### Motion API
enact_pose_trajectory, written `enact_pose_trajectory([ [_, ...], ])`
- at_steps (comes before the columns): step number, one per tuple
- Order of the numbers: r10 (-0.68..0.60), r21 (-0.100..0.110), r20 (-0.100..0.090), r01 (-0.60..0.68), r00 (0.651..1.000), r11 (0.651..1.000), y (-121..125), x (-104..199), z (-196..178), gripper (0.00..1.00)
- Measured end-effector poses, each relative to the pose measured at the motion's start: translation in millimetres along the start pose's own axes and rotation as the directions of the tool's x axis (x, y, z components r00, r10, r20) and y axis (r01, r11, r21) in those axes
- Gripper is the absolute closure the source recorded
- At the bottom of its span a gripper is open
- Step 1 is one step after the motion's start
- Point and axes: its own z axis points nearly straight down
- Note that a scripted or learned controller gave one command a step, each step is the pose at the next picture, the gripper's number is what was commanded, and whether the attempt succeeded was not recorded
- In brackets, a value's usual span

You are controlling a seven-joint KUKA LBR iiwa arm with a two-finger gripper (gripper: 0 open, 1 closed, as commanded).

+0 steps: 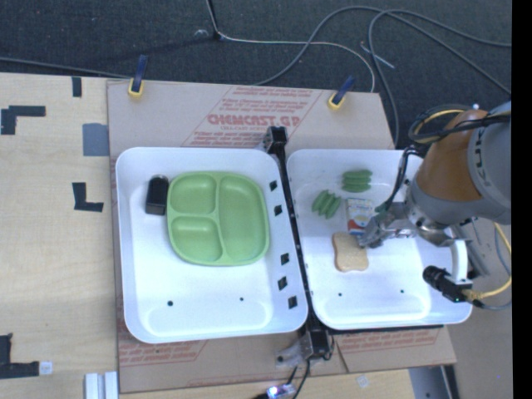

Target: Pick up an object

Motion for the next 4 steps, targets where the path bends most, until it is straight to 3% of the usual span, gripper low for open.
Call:
enact_pose_trajectory([
  [2,0.002,0.003,0.005,-0.002,1.000,1.000,2.2,7.5,-105.7,1.00],
  [3,0.003,0.007,0.003,-0.003,1.000,1.000,2.5,8.1,-110.5,1.00],
  [4,-0.002,0.007,0.003,0.002,1.000,1.000,9.5,63.2,-109.6,1.00],
])
